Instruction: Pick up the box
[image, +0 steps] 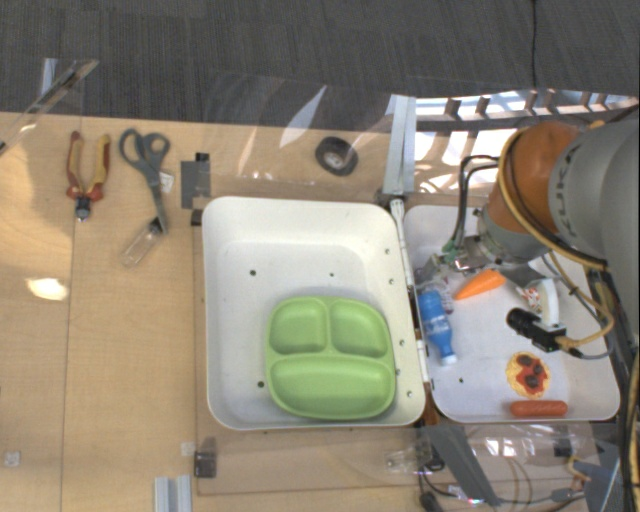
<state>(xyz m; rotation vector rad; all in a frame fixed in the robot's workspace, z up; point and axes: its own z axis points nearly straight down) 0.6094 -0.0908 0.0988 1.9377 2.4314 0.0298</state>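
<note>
Arm (575, 185): reached in from the right, held over the right bin (470, 392).
Gripper (452, 260): seen low at the bin's upper left, beside an orange carrot (480, 285); grip state cannot be told.
Box: cannot be told apart among the bin's items.
Blue bottle (436, 322): laid along the bin's left wall.
Left bin (240, 250): a green divided plate (330, 357) is held.

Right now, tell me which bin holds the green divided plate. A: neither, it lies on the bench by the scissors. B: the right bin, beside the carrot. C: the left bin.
C: the green divided plate lies in the left bin, while the carrot lies in the right bin and the scissors rest on the bench.
</note>
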